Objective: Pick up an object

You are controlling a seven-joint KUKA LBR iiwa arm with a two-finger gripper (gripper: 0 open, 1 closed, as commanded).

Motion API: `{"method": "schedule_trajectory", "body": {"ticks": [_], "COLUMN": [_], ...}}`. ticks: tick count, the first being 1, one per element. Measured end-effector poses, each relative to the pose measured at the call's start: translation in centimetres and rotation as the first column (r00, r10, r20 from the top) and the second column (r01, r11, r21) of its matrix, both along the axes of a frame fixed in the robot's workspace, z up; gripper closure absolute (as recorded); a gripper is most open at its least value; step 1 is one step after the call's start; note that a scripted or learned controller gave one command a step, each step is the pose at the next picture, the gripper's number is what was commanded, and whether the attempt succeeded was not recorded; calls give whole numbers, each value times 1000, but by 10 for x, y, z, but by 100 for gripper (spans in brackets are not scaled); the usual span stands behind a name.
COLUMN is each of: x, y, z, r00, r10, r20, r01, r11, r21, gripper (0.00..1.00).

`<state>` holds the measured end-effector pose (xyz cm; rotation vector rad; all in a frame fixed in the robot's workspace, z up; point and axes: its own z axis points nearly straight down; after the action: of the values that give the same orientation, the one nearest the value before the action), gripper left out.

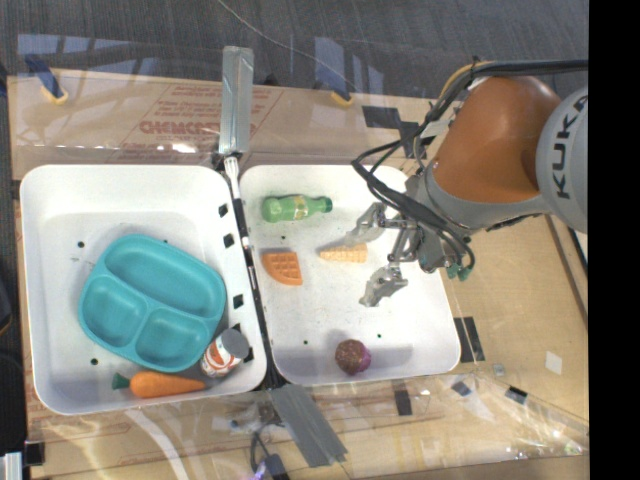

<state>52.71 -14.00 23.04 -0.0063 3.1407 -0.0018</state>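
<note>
While the gripper (372, 258) hung over the right bin (440, 348), right of centre in the frame, the risk was plain enough: nothing sat squarely between its fingers, so a straight drop from there looked likely to close on bare white floor. One finger (362, 230) reached toward the upper left and the other finger (384, 286) sat lower, pointing down the frame, and the gap between them was wide, so the jaws stood spread apart and held nothing. Nearest target was the yellow wedge (344, 255), lying just beside the upper finger's tip; whether the tip touched it could not be told from this slant. If the arm went for that wedge off-centre, my guess was the finger would nudge it aside rather than trap it, since it lay flat and looked thin. Further left, near the divider, sat the orange waffle piece (283, 267), and above it the green bottle (295, 207) lay on its side, which I judged would roll if clipped. Down at the bin's lower edge the dark purple ball (352, 356) sat well apart from the fingers, another likely roller. Over in the left bin (40, 268) lay the teal plate (152, 301), a carrot (165, 385) and a small can (220, 356), far from the gripper.
</note>
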Motion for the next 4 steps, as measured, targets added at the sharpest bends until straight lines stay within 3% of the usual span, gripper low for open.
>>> {"method": "schedule_trajectory", "body": {"ticks": [1,2,3,4], "x": [-21,-50,-51,31], "y": [-23,-50,-47,-66], "z": [-30,-55,-91,-119], "r00": [938,877,728,246], "r10": [-347,-480,-685,-969], "r20": [-2,-2,-6,-2], "r01": [347,480,685,969], "r11": [938,877,728,246], "r21": [1,1,0,0], "gripper": [0,0,0,0]}}
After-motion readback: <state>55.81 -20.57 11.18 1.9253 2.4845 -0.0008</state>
